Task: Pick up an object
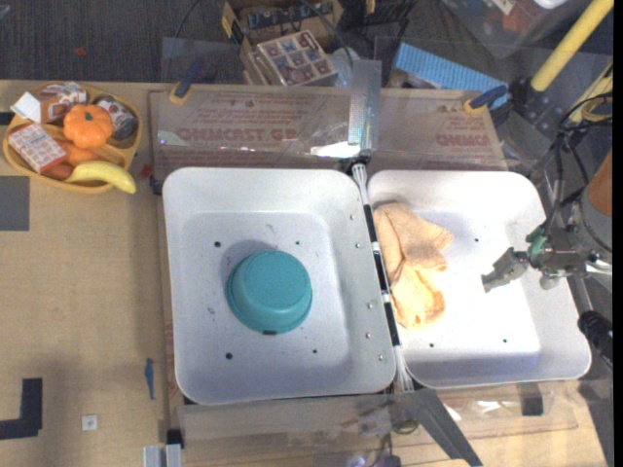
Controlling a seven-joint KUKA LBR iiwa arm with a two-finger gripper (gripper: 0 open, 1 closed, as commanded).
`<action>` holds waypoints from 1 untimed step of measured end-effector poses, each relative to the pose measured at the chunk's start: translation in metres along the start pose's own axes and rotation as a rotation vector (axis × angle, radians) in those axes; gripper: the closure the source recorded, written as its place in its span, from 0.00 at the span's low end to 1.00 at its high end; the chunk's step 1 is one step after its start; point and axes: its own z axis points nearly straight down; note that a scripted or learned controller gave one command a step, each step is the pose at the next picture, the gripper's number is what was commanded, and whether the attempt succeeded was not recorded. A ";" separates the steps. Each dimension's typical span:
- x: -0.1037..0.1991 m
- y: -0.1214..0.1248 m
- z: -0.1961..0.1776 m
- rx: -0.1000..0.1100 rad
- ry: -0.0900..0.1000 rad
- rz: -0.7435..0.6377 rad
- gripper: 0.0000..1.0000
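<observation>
Jaws' state cannot be told; gripper (501,272) reaches in low, right of the cloth (413,264), not touching it.

Robotics lab, 2 white bins (195,202) on bench, cables (584,115), cardboard boxes (282,13)

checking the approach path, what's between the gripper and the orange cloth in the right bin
Bare white bin floor separates the gripper from the orange cloth, seen in the camera view.

1 fixed cam above bench (78,290), slanted down, both bins (195,193) in frame.
</observation>
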 end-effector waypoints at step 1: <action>0.047 0.011 0.135 -0.002 -0.001 -0.181 0.00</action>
